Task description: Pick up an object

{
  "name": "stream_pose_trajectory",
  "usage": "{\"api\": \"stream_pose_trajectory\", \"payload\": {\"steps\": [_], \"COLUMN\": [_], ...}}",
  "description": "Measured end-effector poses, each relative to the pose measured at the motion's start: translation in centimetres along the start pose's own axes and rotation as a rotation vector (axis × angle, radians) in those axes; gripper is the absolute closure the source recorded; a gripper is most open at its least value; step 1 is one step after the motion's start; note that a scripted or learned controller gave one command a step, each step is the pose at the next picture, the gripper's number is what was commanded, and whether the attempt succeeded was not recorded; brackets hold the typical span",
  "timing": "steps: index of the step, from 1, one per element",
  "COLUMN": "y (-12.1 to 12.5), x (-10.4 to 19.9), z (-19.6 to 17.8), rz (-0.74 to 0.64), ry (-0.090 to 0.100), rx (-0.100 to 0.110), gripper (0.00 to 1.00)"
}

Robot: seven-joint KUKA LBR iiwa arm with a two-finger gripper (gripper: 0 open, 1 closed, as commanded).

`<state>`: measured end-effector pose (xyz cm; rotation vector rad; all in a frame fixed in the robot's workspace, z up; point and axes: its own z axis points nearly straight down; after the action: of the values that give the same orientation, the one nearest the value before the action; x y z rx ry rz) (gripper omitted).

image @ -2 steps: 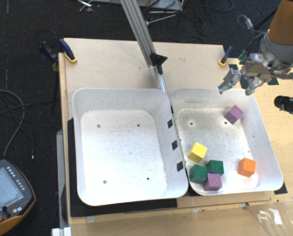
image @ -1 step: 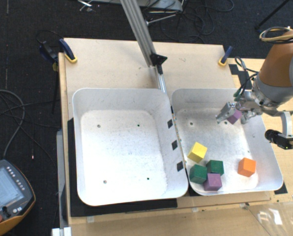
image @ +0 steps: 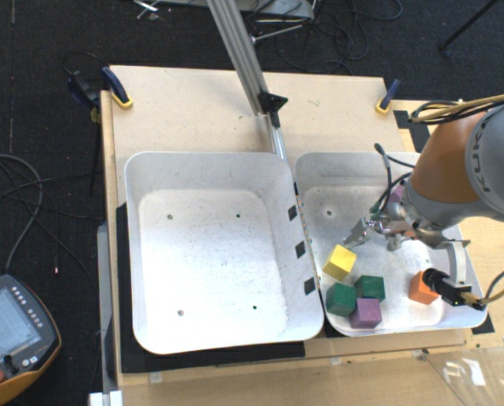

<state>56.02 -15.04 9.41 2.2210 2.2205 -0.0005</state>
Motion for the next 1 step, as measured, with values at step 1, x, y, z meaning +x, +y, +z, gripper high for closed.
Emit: {"api": "stream_pose_trajectory", "payload": {"steps": [1], "y": [-5.81], "x": [4.27], "z": [-0.26], "rz": [0.0], "ry": [0.001], "rx": [-0.002], "gripper": [0.0]}}
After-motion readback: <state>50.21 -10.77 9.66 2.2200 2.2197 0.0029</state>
